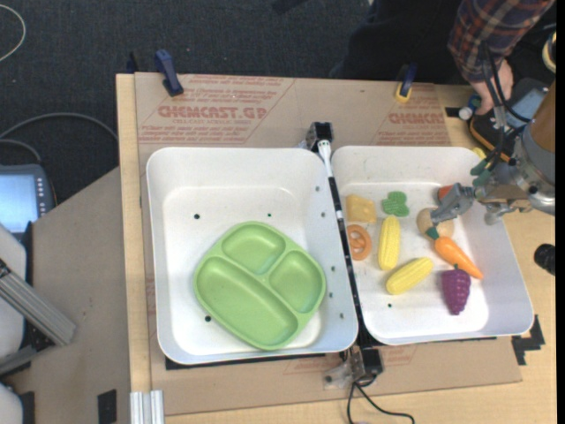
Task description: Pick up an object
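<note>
The grey two-finger gripper (444, 206) sits low over the upper right part of the right-hand shallow white bin (508, 316), reaching in from the right. Its tips hang close to a small tan, rounded toy piece (434, 225), just above the orange plastic carrot (457, 256). How far apart the tips stand cannot be told at this size and angle, and nothing is clearly seen caught between them, so no grasp can be claimed.

The pickable toys all lie in that right bin: two yellow plastic corn cobs (388, 242) (410, 275), a green broccoli-like piece (395, 204), a brown pretzel (357, 240), a pale yellow block (359, 208) and a purple bunch of grapes (455, 290). The left-hand white bin (168, 237) carries a light green divided plate (259, 283).

Judging by this, the approach looks done, while closing, lifting and proving a hold remain.
</note>
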You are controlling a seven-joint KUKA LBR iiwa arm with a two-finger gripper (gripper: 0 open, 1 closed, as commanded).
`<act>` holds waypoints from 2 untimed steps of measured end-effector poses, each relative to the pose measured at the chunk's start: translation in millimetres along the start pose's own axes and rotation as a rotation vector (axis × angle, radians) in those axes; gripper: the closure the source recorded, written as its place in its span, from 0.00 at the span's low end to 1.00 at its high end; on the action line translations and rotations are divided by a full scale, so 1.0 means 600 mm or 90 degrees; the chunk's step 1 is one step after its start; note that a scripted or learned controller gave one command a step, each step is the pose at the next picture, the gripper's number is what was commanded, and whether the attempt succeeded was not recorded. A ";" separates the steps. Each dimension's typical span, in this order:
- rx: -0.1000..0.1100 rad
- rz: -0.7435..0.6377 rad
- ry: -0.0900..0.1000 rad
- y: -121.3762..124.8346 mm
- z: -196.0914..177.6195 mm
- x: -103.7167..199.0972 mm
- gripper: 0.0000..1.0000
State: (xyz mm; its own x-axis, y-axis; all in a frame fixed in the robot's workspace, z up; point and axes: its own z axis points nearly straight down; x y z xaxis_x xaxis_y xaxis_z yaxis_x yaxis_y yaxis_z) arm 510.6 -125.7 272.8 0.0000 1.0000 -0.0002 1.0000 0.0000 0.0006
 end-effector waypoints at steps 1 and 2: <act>-0.015 -0.001 -0.004 0.057 0.274 -0.020 0.00; 0.004 -0.001 0.002 0.007 0.315 0.045 0.00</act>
State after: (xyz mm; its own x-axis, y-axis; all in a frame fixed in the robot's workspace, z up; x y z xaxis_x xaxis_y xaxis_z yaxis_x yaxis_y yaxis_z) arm 514.7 -98.9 83.6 -0.0021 1.0000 0.0031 1.0000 0.0021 -0.0053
